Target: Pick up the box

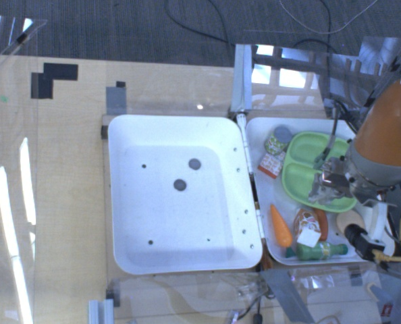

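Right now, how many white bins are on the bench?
2: the left bin beside the right bin, which holds the clutter beneath the gripper. None looks hidden.

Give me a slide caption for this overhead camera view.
Gripper over green container in cluttered right bin; small box lies beside it.

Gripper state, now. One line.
Gripper: low over the green tray in the right bin; open or shut cannot be told, and nothing can be seen held.
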You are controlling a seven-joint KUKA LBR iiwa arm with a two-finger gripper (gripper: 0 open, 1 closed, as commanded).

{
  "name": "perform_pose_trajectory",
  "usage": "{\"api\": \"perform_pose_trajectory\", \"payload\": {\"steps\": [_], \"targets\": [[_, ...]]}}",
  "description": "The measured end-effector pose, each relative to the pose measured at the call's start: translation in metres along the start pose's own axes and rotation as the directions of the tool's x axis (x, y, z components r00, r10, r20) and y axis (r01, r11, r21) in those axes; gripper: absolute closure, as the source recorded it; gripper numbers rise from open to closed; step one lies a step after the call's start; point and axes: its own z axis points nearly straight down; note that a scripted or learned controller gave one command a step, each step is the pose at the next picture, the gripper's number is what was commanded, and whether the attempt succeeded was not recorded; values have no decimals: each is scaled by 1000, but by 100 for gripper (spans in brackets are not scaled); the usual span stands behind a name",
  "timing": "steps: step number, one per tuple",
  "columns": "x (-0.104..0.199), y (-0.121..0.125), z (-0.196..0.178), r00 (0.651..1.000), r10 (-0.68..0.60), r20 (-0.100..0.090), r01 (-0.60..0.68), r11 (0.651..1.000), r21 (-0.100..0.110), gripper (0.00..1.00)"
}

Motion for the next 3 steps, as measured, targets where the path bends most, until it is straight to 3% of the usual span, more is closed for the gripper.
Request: {"api": "perform_pose_trajectory", "payload": {"steps": [1,2,3], "targets": [[-53,58,-6,1000,3,2,-3,1000,-1,100],[-53,58,-6,1000,2,2,-2,1000,-1,0],[-10,34,114,996,91,-5,-91,996,-4,0]]}}
